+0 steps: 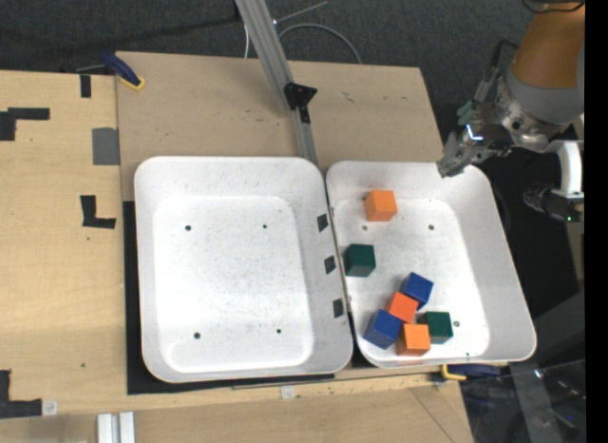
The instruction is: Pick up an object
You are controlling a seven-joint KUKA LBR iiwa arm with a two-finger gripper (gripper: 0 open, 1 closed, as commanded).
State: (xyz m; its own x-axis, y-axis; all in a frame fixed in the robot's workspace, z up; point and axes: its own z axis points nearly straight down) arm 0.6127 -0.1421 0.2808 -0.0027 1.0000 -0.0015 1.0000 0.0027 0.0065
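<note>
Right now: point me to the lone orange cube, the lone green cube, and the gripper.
lone orange cube (381, 205), camera view, top face.
lone green cube (359, 260), camera view, top face.
gripper (454, 163), camera view, at its fingertips, over the right bin's far rim.

This is a robot lab or test workshop, not a home. A bare plywood tabletop carries two shallow white bins side by side on a black mat, with bits of black tape stuck to the wood at the left. A slanted metal rail rises over the bench, a loose cable loops behind it, and a grey and orange industrial arm reaches in.
</note>
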